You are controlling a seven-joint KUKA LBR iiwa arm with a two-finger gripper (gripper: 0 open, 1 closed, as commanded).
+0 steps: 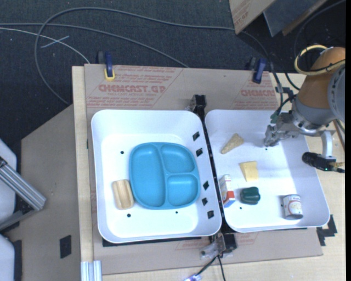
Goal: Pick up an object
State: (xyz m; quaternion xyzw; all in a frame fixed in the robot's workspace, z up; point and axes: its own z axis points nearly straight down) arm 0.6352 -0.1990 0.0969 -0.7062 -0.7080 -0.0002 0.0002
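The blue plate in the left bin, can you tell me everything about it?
The blue plate is a light blue tray with rounded corners, and looks like smooth plastic. Raised ridges split it into three compartments, one large and two smaller. It lies flat, slightly turned, in the middle of the left bin. A tan bread-like piece lies right at its left edge.

A dark carpeted floor point(38, 82) is surrounding the bench point(159, 82), with thin cables point(55, 38) trailing across it at far left. Brown printed board is covering the bench top, with blue clamps point(109, 65) pinning its far edge. A cardboard box point(247, 13) is sitting at far right.
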